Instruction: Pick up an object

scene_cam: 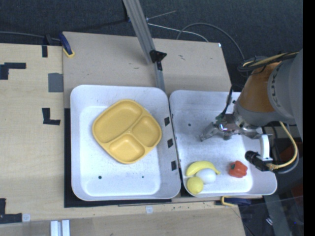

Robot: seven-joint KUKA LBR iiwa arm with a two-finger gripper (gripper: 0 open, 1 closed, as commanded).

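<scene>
Metal pincer (pixel 210 132) low in right bin (pixel 197 107), finger spread unclear. Curved banana (pixel 199 167), round lemon (pixel 195 185), white egg (pixel 208 177) clustered; glossy red pepper (pixel 237 169) apart.

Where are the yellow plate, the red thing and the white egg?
yellow plate (pixel 127 131): camera view, on the ridge where its three compartments meet.
red thing (pixel 238 169): camera view, middle of its body.
white egg (pixel 208 176): camera view, its rounded top.

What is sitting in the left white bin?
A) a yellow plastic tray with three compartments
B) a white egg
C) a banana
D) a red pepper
A: the yellow plastic three-compartment tray lies in the left white bin; the small fruit-like items sit in the right white bin.
</scene>
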